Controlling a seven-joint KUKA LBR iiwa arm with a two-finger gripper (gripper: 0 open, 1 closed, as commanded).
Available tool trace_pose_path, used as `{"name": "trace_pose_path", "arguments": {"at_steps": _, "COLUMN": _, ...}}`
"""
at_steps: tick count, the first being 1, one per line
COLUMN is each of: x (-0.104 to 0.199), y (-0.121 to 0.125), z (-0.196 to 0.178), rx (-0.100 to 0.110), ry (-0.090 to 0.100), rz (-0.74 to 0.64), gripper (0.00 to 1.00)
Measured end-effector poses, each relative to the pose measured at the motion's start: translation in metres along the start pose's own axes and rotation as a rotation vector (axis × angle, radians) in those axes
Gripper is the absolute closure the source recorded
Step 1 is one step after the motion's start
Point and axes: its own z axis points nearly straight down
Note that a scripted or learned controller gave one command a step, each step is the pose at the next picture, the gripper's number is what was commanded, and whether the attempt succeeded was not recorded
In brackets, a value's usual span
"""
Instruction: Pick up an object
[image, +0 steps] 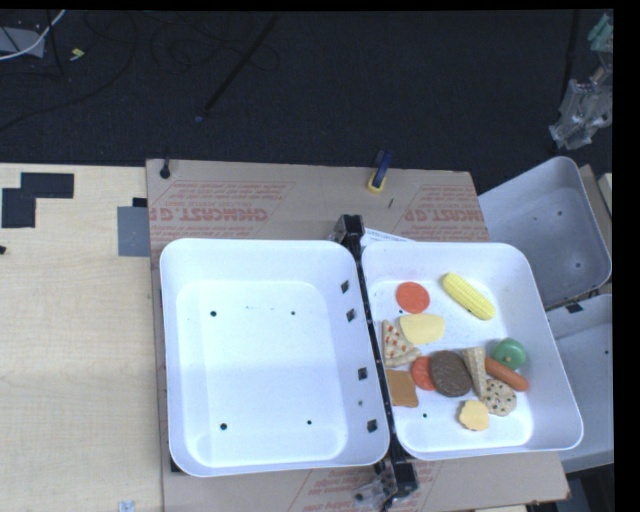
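We judge task not begun: toy food (452, 350) all in right bin (545, 300). Gripper (580, 110) near bench's far right corner; grip state unreadable.

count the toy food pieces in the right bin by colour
yellow: 3 – corn, wedge, small lump
red/orange-red: 3 – disc, half-hidden disc, sausage
brown/tan: 5 – patty, cracker, pizza slice, cookie, strip
green: 1 – round piece
total: 12

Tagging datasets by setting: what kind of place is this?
Probably a lab pick-test bench: two white bins on cardboard, toy food such as a corn cob, loose cables behind.
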Motion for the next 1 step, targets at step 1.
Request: {"name": "trace_pose_path", "arguments": {"at_steps": 1, "x": -0.0785, "y": 0.0009, "z": 0.0024, "rx": -0.004, "ry": 0.0, "rz": -0.003, "gripper": 1.0}}
